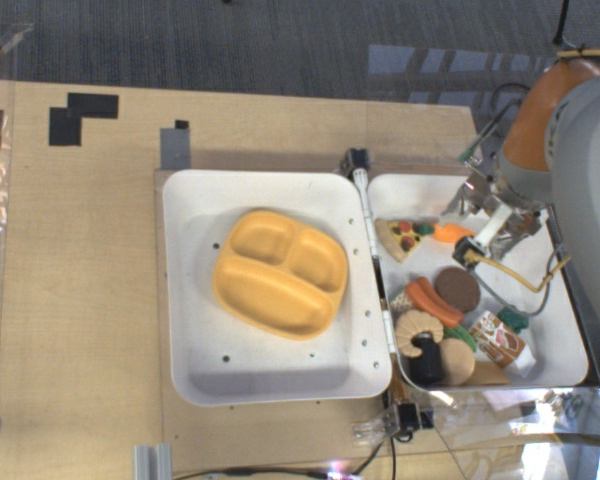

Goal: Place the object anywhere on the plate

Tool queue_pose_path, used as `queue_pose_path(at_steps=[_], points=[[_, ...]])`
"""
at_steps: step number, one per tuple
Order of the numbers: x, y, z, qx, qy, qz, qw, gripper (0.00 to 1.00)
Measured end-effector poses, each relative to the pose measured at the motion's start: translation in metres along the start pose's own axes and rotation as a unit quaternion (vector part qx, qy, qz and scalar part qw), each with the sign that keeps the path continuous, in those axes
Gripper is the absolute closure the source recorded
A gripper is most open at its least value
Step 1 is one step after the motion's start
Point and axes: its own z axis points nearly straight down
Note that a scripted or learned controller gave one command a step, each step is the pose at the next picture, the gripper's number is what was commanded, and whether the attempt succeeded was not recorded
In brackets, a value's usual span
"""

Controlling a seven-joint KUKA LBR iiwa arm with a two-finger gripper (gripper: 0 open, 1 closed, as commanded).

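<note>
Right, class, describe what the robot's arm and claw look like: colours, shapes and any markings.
The thick, rounded grey arm has a smooth casing and a broad orange band just above the wrist. At its end sits a small silvery metal claw. No lettering or other markings can be made out.

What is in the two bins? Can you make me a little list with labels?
left bin: holds a yellow plate with three sections
right bin: holds a pile of toy food
toys: pizza slice, carrot, brown disc, sausage, carton, and a few more
end effector: over the right bin's far side, beside the carrot
task: not done; no toy is on the plate
</note>
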Motion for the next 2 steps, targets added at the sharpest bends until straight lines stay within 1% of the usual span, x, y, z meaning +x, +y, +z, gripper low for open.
queue_pose_path(at_steps=[1, 2], points=[[0.002, 0.001, -0.013, -0.003, 0.001, -0.006, 1.0, 1.0], [0.004, 0.002, -0.025, -0.005, 0.002, -0.011, 0.9999, 1.0]])
